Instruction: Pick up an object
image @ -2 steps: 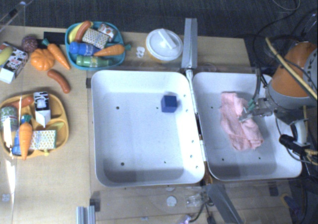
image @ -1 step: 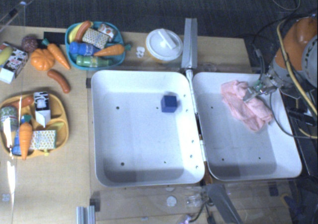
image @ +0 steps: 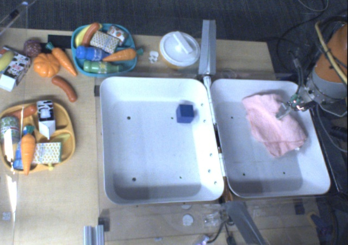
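A crumpled pink cloth [image: 272, 123] lies in the right bin [image: 272, 181], toward its upper right part. A small blue cube [image: 185, 112] rests in the left bin [image: 152, 178], near its upper right corner. My gripper [image: 288, 107] comes in from the right edge and hangs just over the pink cloth's right side, its fingertips at or close to the fabric. Nothing shows between its fingers.
On the bench at left stand a blue bowl of toy food [image: 104, 49], a yellow tray of toy food [image: 36, 136], loose toy carrots and a sausage [image: 64, 87]. A white lidded container [image: 179, 48] sits behind the bins. Cables hang at the right.
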